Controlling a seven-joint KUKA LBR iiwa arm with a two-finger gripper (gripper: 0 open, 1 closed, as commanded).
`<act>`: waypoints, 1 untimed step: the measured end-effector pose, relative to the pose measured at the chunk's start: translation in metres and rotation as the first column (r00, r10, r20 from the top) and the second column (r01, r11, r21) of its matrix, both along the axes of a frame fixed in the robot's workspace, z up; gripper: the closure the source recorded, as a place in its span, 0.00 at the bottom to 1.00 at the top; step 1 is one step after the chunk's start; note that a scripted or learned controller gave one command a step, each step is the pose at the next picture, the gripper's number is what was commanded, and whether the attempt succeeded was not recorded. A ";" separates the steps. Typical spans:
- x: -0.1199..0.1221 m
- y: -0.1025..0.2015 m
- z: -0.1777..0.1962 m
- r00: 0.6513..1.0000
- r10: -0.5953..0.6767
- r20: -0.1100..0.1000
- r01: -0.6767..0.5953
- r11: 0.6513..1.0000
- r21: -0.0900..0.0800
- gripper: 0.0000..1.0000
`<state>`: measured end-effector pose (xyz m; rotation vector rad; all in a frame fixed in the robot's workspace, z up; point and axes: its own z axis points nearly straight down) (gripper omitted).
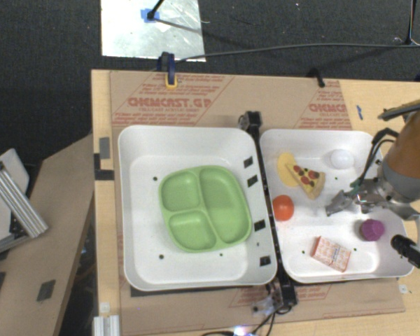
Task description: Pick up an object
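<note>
Camera view: the right bin (294,268) carries the candidate objects, a pizza-slice toy (302,175) near its far edge, an orange ball (283,207) against its left wall, a white ball (341,159) by the far right corner, a purple ball (372,229) toward its right edge and a pink packet (332,253) near its front edge. The gripper (344,201) hangs low over the bin's middle among them, clamped on nothing; whether its fingers stand apart cannot be told. The left bin (136,187) holds a green divided tray (204,208) at its centre, probably as a drop place.

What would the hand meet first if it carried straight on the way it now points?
Probably the tomato: the hand points leftward across the right bin toward it. Height above the bin is unclear, so it might pass over.
</note>
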<state>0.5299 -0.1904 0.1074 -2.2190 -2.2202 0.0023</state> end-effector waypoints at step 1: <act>0.000 0.000 -0.024 1.000 0.001 0.003 -0.001 1.000 -0.001 0.00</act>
